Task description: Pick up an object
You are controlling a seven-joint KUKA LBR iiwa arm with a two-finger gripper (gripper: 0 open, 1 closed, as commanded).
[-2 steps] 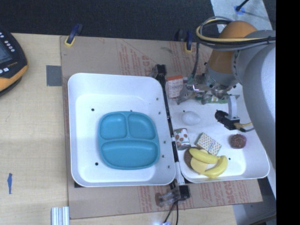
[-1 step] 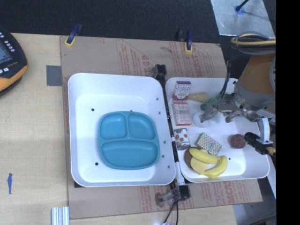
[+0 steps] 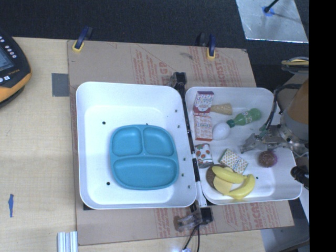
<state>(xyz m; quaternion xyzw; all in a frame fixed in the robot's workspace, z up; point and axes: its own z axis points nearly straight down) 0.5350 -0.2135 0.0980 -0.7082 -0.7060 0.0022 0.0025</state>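
The right bin [image 3: 262, 95] holds several small items: a green bottle [image 3: 245, 117], a white egg [image 3: 221, 131], a dark red round fruit [image 3: 267, 158], a checkered pouch [image 3: 233, 160], yellow bananas [image 3: 235, 183], a tan cone-shaped piece [image 3: 222, 109] and red-and-white packets [image 3: 203, 102]. My gripper [image 3: 252, 143] reaches in from the right and hangs low over this bin. It sits just below the green bottle, right of the egg and up-left of the dark red fruit. I see nothing held in it.
The left bin [image 3: 89, 140] holds a blue divided plate [image 3: 144, 156]. A black divider [image 3: 188, 135] runs between the bins. A yellow-and-black handheld device [image 3: 9, 67] lies at the far left of the bench. Clamps [image 3: 210, 45] pin the cardboard at the back.
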